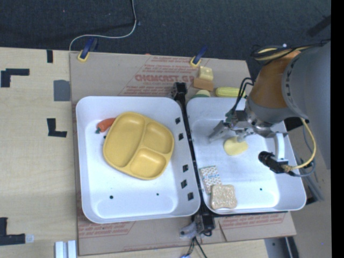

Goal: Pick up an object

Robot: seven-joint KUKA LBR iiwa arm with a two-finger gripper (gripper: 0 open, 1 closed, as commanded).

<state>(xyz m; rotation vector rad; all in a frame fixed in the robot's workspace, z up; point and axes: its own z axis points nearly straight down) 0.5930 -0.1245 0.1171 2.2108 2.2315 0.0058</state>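
Gripper (228,131) hangs with fingers spread in the right bin (290,198), yellow lump (235,147) just below it.

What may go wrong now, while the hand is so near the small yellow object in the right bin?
1. The hand hangs just above the rounded yellow object; it may roll aside and the grip may miss.
2. The cracker and patterned piece lie close together, so a try there might catch both.
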